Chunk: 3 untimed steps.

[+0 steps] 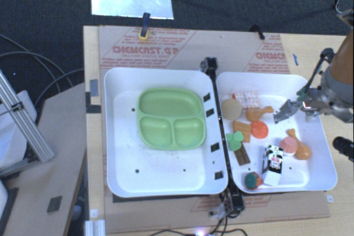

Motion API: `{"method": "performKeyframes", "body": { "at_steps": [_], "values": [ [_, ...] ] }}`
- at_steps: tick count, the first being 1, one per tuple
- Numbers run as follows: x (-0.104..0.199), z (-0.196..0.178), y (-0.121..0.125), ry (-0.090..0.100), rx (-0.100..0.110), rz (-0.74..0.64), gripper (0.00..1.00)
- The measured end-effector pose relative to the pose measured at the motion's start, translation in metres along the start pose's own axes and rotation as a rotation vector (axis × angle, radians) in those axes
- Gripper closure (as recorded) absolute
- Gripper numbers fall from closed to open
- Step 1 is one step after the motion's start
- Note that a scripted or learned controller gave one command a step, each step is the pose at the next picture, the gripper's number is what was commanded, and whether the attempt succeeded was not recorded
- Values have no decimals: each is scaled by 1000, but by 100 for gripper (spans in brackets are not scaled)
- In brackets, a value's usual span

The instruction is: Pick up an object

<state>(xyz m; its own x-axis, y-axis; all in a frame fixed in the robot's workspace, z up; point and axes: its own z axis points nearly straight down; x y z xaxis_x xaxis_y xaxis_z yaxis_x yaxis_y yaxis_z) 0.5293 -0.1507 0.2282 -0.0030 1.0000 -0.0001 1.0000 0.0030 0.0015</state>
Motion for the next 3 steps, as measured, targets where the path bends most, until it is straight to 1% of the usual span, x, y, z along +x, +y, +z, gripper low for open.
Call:
{"method": "performKeyframes", "body": {
  "at_steps": [1, 2, 3],
  "values": [
    [36, 141, -3, 0, 4, -1, 0],
    [64, 142, 71, -1, -3, -4, 0],
    [63, 130, 70, -1, -7, -1, 100]
  ]
}}
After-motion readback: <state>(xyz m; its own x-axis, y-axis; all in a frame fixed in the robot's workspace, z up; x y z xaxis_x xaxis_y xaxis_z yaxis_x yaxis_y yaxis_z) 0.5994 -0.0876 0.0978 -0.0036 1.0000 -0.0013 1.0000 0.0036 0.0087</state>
